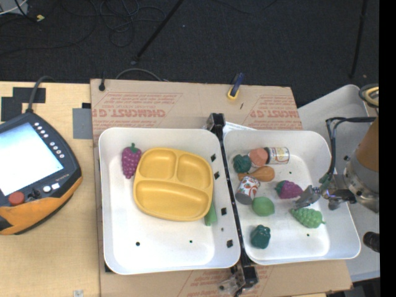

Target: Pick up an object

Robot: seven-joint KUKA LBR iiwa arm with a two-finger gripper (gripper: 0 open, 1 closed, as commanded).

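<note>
Look to the right bin, operator: the gripper sits at about four o'clock in the frame, low over the bin's right half. Whether the claw is released or clenched you cannot tell from here.

Nearest to the gripper is the green grape bunch, lying just below it at six o'clock. The purple grape bunch lies just beside the gripper at nine o'clock. Neither can be seen caught in the claw.

The rest of the right bin's toys crowd its left half. A green lime lies near the middle, with a small can at its ten o'clock. Above the can lies an orange carrot piece, and a dark green broccoli sits by the divider. At twelve o'clock in that bin a silver tin lies on its side, touching a pinkish round piece. A dark green pepper rests alone at the bin's seven o'clock.

In the left bin a yellow divided plate fills the centre, and a second purple grape cluster lies at its nine o'clock (touching the plate's rim). A green piece pokes out at the plate's four o'clock.
</note>
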